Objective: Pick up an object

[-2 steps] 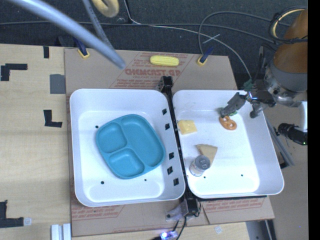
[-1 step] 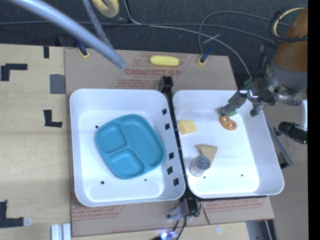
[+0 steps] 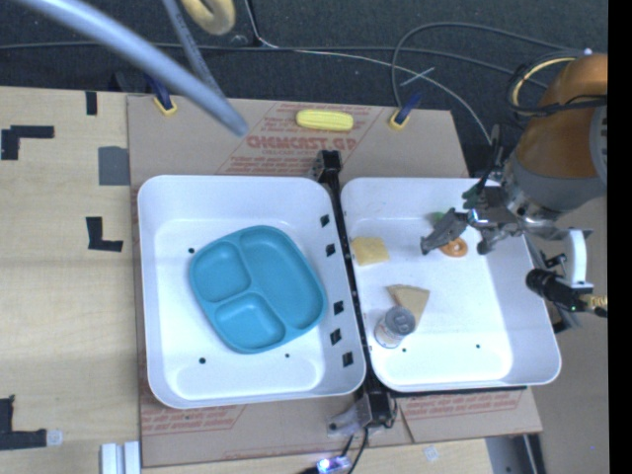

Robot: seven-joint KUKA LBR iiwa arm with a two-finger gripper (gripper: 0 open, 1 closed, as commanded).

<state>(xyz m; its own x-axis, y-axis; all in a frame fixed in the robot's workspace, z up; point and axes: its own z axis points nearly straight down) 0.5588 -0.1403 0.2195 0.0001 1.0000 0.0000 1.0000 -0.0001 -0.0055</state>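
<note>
My gripper (image 3: 460,235) hangs over the upper right part of the right bin (image 3: 513,358), its two dark fingers spread apart. A small orange ring-shaped object (image 3: 455,249) lies on the bin floor just between and below the fingertips, not clamped. Further left in the same bin lie a pale yellow block (image 3: 370,252), a tan wedge (image 3: 410,299) and a small clear jar with a grey lid (image 3: 395,324). The grey arm with its orange band (image 3: 568,97) comes in from the right.
A blue divided plate (image 3: 257,286) lies in the left bin (image 3: 158,265). A yellow banana-like object (image 3: 324,119) rests on the cardboard behind the bins. Black clips run along the divider between the bins. Cables trail across the dark back area.
</note>
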